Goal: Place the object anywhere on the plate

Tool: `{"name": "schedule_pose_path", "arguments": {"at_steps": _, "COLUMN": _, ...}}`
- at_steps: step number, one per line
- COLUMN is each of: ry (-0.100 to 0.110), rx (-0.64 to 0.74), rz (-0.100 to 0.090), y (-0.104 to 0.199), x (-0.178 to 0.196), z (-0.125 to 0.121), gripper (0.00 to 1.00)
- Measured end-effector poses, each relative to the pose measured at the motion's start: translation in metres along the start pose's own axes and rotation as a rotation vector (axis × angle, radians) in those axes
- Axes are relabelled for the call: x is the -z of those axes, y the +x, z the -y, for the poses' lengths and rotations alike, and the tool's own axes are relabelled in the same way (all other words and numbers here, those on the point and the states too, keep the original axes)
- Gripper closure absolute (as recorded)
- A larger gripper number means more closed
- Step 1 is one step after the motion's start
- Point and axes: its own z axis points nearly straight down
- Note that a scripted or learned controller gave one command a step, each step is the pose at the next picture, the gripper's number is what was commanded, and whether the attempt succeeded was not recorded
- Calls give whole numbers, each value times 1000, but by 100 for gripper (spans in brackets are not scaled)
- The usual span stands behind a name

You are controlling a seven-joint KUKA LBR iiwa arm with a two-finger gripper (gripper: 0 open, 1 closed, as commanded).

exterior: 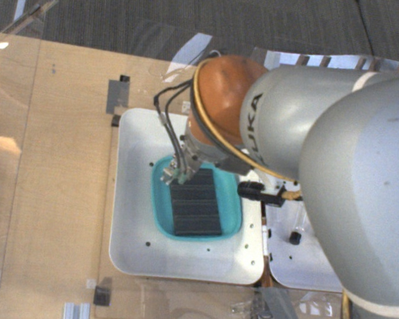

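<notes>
**A:** How many bins were there on the bench [45, 195]?

**B:** Two white ones, side by side. The left bin [128, 247] was in full view; the right bin [301, 270] was mostly covered by the arm [344, 150].

**A:** And plates?

**B:** One, a teal plate [231, 210] with rounded corners, lying in the left bin, a little above its middle.

**A:** Where was the object?

**B:** One dark ribbed rectangular object [196, 205] lay flat on that plate, inside its rim, running slightly aslant from upper left to lower right. It covered most of the plate's floor.

**A:** The gripper?

**B:** One gripper [178, 173], hanging from the orange band [221, 97] of the single arm, was right at the object's upper left corner, over the plate's top left edge. Whether its tips were apart or together, I could not tell; the wrist and the cables [169, 112] crowded them. Nor could I tell whether it touched the object.

**A:** Anything else?

**B:** Two small dark brackets on the bench to the left of the bin, an upper bracket [119, 96] and a lower bracket [102, 294], and a small black item [294, 237] in the right bin.
</notes>
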Motion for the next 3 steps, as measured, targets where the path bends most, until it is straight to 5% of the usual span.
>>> {"name": "schedule_pose_path", "arguments": {"at_steps": 1, "ry": 0, "rx": 0, "rz": 0, "y": 0, "x": 0, "z": 0, "gripper": 0}}
{"name": "schedule_pose_path", "arguments": {"at_steps": 2, "ry": -7, "rx": 2, "rz": 4, "y": -2, "x": 12, "z": -2, "gripper": 100}}
{"name": "schedule_pose_path", "arguments": {"at_steps": 3, "ry": -7, "rx": 2, "rz": 4, "y": -2, "x": 12, "z": -3, "gripper": 0}}
